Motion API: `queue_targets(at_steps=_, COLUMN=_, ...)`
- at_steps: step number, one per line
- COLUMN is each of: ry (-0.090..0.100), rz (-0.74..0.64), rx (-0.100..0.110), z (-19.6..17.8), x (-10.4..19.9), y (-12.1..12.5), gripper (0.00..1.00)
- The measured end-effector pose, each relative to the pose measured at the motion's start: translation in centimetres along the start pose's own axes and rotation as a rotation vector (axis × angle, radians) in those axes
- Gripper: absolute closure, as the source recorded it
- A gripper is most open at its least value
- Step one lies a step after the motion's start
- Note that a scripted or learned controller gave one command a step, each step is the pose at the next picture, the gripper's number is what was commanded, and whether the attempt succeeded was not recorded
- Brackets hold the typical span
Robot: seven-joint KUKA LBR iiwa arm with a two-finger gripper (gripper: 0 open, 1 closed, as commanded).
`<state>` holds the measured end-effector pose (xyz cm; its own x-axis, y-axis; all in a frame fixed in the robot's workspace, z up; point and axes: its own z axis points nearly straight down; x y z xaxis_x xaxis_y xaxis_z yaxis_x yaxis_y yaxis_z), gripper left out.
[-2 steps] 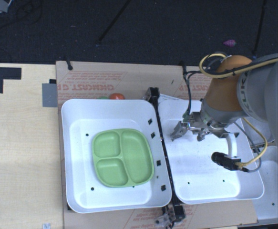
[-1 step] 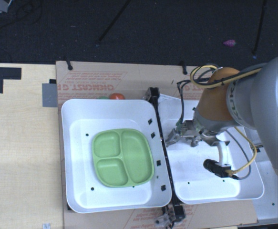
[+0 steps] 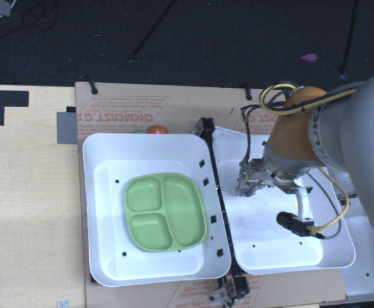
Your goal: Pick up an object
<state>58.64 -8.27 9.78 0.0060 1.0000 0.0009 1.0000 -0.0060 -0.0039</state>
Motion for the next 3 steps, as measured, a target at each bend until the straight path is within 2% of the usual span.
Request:
queue_targets(at_steps=1, ry=-0.001, rz=0.001, rx=-0.005, z=-4.5, x=-0.6, y=0.6, gripper=1.00)
queue_targets(at_steps=2, ry=-0.001, rz=0.001, rx=-0.007, z=-10.6, x=-1.1, y=0.1, gripper=1.00)
queue_targets(at_steps=3, ry=-0.001, rz=-0.005, rx=-0.005, z=-13.9, x=-1.2, y=0.1, gripper=1.00)
